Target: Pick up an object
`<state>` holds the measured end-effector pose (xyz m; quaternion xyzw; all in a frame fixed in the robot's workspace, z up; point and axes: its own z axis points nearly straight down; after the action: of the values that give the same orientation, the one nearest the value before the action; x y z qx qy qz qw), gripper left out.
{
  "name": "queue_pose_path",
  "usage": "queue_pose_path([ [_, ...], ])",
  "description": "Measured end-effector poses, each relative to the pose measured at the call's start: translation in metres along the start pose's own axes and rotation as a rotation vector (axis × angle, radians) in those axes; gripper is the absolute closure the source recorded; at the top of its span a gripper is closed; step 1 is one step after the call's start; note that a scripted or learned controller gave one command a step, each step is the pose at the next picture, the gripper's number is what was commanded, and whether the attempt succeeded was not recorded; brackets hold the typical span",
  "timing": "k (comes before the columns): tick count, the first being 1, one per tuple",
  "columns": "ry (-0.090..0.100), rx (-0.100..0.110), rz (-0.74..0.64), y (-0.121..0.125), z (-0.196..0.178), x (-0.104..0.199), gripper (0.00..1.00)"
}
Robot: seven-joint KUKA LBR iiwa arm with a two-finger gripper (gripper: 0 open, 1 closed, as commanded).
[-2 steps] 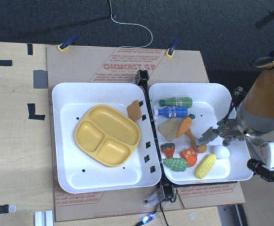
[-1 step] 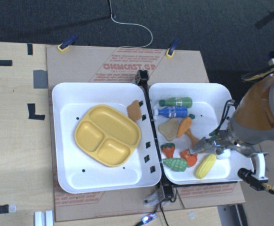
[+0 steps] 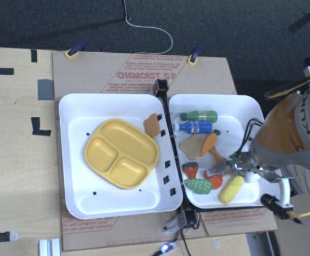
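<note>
Where the hand (image 3: 217, 169) dips into the right bin (image 3: 251, 108), grip state unclear, beside the corn (image 3: 231, 189).

Probably a robotics lab: taped cardboard (image 3: 144, 73) under white bins (image 3: 70, 143).

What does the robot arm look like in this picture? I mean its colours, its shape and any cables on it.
The arm is thick and rounded, with a broad orange band above a grey wrist section. A thin black cable loops beside it. The gripper is a slim grey metal part. A black fitting sticks out below the wrist.
</note>
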<state>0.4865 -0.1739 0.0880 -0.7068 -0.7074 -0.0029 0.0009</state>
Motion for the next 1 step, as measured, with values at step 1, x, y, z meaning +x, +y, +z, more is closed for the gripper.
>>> queue_pose_path([
  [1,0.005,-0.007,-0.004,0.0039,-0.0156,0.0028,1.00],
])
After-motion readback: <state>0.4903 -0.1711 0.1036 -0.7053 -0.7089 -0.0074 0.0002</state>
